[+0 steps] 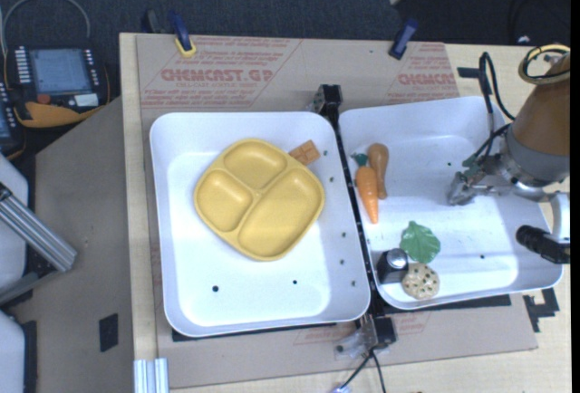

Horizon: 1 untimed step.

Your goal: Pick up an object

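The right bin (453, 124) holds an orange carrot (369, 193) with a brownish piece (378, 159) beside it, both against the left wall. Toward the front lie a green leafy toy (420, 242), a round speckled cookie (420, 281) and a small black and silver object (391, 263). My gripper (460, 190) hangs low over the bare middle-right floor of this bin, well to the right of the carrot and above-right of the green toy. It touches none of them, and nothing shows in it.
The left bin (181, 228) carries a yellow divided plate (259, 198) and a small orange-brown block (305, 152) at the plate's upper right. The grey arm with its orange band (544, 124) comes in over the right bin's right edge. A black divider (349, 201) runs between the bins.
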Motion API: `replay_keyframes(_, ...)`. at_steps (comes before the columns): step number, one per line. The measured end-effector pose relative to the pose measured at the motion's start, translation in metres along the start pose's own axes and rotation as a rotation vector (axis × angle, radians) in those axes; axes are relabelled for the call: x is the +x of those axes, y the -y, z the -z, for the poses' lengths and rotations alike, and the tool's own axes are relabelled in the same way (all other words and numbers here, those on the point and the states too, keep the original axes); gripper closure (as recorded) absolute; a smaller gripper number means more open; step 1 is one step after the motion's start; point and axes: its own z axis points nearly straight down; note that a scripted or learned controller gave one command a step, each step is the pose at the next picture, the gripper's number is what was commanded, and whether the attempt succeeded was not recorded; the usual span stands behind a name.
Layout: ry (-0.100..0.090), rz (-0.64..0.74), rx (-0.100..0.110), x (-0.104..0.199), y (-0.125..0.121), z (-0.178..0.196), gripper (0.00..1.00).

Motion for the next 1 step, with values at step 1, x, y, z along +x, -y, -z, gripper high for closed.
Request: replay_keyframes(1, 0.005, -0.001, 0.012, 0.0036, -0.0014, 0.0631, 1.0)
